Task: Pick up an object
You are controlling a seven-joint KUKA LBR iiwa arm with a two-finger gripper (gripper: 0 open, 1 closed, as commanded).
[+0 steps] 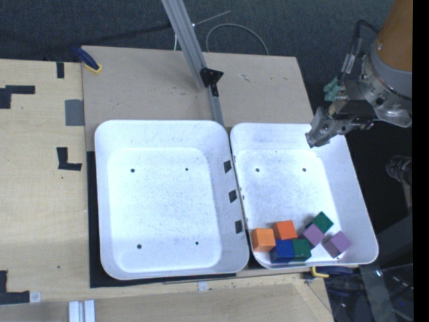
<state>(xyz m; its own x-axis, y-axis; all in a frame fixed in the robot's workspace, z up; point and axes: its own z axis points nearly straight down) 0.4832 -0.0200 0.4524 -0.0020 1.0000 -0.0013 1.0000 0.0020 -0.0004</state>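
Several small blocks lie clustered at the near edge of the right bin (348, 173): an orange block (263, 238), a darker orange block (285, 229), a blue block (284, 249), a green block (301, 248), a dark green block (323, 221), and two purple blocks (313, 234) (336, 243). My gripper (319, 134) hangs over the far right corner of that bin, well away from the blocks. Nothing shows between its fingers.
The left bin (107, 180) sits beside the right one, joined by black clips. A grey metal pole (184, 29) slants down to the bins' far junction. A thin cable loop (234, 35) lies on the bench behind. Black tape marks the bench at left.
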